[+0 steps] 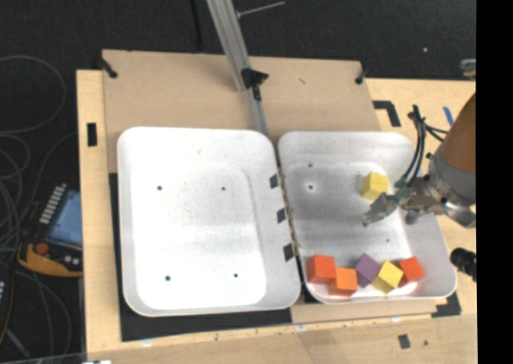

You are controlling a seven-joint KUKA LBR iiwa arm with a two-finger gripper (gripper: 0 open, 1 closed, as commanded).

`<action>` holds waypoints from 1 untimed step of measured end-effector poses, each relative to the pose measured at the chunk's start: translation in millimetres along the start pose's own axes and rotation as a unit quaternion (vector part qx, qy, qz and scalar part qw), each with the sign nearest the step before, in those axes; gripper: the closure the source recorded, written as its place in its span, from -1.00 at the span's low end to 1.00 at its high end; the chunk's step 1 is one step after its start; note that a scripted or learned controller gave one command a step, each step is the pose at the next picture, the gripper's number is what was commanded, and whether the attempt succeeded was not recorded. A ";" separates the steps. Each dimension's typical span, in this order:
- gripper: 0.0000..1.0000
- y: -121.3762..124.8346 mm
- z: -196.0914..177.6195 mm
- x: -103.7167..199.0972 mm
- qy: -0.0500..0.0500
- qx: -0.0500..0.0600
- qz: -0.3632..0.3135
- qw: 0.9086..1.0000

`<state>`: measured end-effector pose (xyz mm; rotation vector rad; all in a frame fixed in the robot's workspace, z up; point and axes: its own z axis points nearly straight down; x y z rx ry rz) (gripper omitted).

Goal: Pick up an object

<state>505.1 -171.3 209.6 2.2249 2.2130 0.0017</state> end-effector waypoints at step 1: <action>-1.00 54.2 87.6 -40.8 0.000 0.003 -0.003 1.000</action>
